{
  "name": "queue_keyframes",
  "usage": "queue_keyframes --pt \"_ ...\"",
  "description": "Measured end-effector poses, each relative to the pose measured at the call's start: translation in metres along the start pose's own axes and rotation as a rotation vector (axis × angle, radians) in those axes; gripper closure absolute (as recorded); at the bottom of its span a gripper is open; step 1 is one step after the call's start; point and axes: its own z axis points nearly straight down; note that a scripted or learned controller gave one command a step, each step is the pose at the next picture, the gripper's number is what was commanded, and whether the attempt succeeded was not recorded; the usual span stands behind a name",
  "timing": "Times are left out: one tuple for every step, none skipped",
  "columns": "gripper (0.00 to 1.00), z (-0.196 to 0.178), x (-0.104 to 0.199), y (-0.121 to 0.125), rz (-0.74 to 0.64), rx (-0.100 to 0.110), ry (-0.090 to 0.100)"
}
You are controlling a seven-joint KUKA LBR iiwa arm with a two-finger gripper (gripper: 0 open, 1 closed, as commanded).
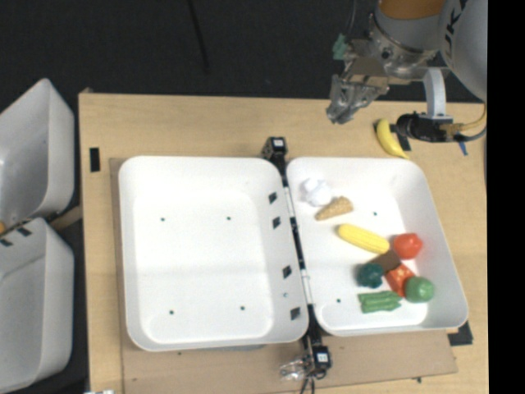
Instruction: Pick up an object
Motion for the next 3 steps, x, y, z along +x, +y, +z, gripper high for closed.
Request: queue_keyframes --pt "1.00 -0.016 0.074 -0.015 -0.006 0.002 0.002" --pt "1.00 -0.087 0.054 -0.080 0.002 -0.002 0.001" --pt "1.00 -0.157 0.035 -0.007 0.005 -0.006 -0.002"
